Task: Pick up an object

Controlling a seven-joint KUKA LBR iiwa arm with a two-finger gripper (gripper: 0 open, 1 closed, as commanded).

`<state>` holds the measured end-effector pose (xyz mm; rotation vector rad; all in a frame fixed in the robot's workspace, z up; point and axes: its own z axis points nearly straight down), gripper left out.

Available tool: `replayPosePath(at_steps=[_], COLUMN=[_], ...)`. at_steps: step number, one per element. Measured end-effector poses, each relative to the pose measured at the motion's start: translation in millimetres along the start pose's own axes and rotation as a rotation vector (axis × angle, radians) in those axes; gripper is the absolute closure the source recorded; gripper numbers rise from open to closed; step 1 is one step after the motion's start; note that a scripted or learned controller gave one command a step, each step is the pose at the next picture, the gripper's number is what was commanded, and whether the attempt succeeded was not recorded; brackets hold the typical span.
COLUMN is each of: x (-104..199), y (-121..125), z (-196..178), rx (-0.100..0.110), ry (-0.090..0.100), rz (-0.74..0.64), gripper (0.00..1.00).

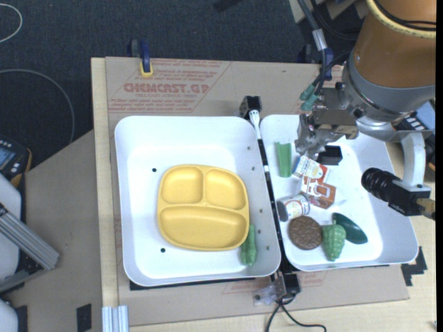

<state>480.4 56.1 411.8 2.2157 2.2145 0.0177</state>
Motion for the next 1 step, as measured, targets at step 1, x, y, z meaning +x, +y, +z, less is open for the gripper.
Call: replayPosePath(at_steps=[1], x=[1.9], y=[-0.2], z=[-4.1], rx=[0.01], ry=[-0.002], rz=[-0.002], gripper=[1.0])
